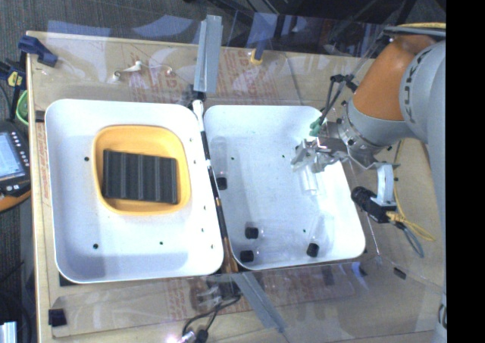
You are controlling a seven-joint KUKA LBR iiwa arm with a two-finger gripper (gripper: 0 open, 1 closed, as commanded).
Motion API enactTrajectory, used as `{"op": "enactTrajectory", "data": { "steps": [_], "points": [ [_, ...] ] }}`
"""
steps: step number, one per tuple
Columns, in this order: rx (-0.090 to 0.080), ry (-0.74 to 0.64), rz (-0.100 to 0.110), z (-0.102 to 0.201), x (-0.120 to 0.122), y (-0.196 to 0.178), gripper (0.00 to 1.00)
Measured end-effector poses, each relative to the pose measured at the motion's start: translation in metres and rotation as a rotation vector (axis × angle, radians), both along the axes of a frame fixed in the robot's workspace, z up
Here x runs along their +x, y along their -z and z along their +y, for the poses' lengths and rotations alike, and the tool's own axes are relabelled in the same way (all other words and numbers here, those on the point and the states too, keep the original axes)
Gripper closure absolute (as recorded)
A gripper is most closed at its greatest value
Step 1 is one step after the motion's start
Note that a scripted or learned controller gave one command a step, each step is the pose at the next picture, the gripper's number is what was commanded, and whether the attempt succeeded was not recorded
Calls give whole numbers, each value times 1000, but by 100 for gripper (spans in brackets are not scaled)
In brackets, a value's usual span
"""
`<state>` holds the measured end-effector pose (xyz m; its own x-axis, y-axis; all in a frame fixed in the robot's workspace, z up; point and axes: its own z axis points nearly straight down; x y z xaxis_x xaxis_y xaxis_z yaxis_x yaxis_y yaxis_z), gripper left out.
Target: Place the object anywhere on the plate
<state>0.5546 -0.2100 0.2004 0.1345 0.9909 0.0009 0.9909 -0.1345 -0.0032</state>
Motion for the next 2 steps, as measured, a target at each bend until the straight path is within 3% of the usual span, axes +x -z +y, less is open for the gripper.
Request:
{"op": "enactTrajectory", "data": {
  "steps": [1,2],
  "points": [
    [2,-254,2,64,-18,-5,100],
    [0,-455,0,129,9,-18,100]
  ]
}}
